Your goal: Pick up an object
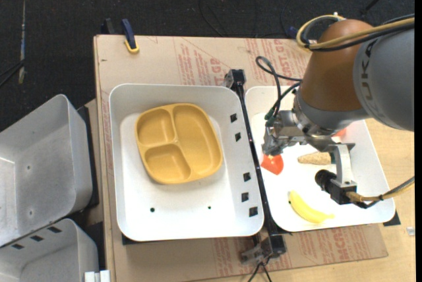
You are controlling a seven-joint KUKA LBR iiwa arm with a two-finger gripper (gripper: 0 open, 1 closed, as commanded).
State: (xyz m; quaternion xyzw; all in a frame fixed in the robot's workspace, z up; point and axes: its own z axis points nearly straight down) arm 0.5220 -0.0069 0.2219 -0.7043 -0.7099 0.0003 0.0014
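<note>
Table [171,56] topped with brown cardboard, two white bins side by side. Left bin [119,162], centre of frame: one yellow divided plate [178,142], three compartments, lying flat in the bin's upper half, nothing on it.

Right bin [376,182], right of centre, holds three loose things. The red object [273,165] is at the bin's left side, close to the wall shared with the left bin. The tan piece [315,158], longish, lies just right of the red object, not touching it. The banana [310,208], yellow, curved, lies flat near the bin's lower edge, below the other two and apart from them.

Arm [343,76] comes in from the right edge of the frame, grey with an orange-brown band, bulk over the upper part of the right bin. Gripper [273,145] points down at the bin's left side, directly above the red object, its tip at or just over the object's top edge. Cannot tell how far the gripper is open, and cannot tell if it has hold of the red object; contact unclear from this angle. Banana and tan piece are clear of the gripper.

Another white tub [39,155] sits off the table at the left edge of the frame.
</note>
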